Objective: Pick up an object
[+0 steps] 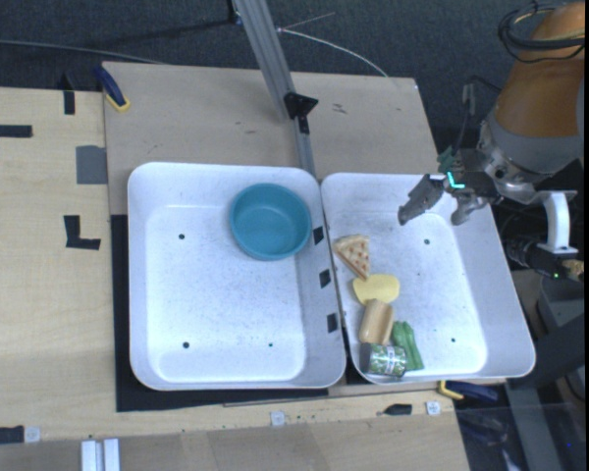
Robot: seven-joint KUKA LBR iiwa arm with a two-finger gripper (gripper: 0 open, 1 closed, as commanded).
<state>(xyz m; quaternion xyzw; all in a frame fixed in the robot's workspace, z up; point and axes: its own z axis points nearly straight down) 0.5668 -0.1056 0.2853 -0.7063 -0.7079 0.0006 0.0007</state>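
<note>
Two white bins sit side by side on the bench. The claw (440, 204) hangs over the upper part of the right bin (471, 292), its two fingers spread apart with nothing between them. Below and to the left of the claw, along this bin's left wall, lie a cracker (353, 255), a yellow piece (377, 287), a tan cylinder (375, 322), a green piece (407, 344) and a can (386, 362). Far left of the claw, a blue bowl (270, 221) stands in the left bin (206, 312).

Robotics lab: taped plywood bench (39, 263), twin white bins (167, 356), grey-orange arm (540, 86).
</note>
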